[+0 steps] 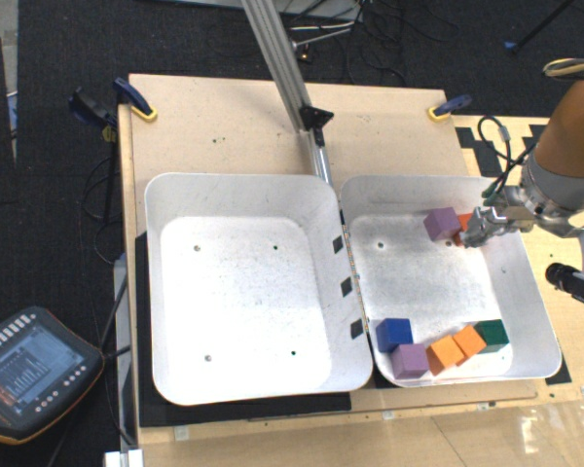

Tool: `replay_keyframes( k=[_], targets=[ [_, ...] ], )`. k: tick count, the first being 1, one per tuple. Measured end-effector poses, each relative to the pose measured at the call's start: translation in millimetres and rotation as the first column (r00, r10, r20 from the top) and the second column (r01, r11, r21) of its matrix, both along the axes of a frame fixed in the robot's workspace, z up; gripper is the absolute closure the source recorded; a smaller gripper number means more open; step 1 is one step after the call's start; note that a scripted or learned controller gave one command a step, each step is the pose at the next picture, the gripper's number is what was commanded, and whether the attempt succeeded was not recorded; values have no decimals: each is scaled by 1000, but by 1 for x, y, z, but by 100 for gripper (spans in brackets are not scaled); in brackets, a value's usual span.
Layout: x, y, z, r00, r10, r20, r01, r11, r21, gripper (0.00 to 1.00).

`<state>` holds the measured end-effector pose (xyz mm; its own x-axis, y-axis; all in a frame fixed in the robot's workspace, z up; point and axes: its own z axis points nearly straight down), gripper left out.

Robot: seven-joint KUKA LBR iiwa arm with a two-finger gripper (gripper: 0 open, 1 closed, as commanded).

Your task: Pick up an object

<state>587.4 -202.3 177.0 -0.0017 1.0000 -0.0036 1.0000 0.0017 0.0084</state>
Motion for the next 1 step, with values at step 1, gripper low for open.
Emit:
replay_keyframes(
  k=[1],
  targets=[
    [2,0,53,1000,1,0,-1,1000,0,100]
  ],
)
